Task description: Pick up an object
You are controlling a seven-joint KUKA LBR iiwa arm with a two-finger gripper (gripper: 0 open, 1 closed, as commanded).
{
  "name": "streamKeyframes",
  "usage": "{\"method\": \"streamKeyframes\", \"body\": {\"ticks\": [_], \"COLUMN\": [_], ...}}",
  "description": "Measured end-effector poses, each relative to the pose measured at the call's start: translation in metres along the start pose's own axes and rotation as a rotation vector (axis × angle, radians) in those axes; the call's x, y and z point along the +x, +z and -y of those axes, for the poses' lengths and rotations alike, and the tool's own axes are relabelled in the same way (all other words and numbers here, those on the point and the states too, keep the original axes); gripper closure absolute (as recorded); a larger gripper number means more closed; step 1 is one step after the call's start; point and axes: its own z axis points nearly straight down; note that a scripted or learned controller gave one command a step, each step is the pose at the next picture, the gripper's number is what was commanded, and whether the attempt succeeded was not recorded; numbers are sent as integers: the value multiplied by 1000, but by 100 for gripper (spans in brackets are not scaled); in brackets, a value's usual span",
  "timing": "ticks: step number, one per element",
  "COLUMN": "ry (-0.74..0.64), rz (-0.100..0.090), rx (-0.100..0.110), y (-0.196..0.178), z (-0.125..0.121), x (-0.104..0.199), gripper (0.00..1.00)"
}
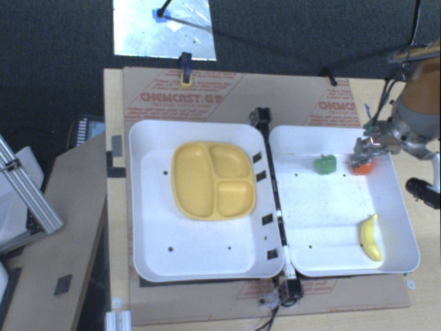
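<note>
In the right bin (324,205) lie a green pepper-shaped toy (324,163), a red-orange object (363,167) and a yellow banana (370,238). My gripper (361,156) reaches in from the right and sits directly over the red-orange object at the bin's far right side, covering most of it. Whether the object is between the fingers cannot be made out. The green toy lies a short way left of the gripper. The banana rests near the bin's front right corner.
The left bin (148,205) holds a yellow three-compartment plate (212,180). A black divider strip (270,192) runs between the bins. Cardboard (207,92) lies under both bins, and a metal sheet (164,19) sits on the floor behind.
</note>
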Motion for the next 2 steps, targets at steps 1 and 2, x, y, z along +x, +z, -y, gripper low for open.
{"method": "streamKeyframes", "body": {"ticks": [1, 2], "ry": [1, -1], "rz": [0, -3], "rx": [2, 8], "y": [-41, -28], "z": [-2, 5], "x": [0, 50], "gripper": [100, 100]}}
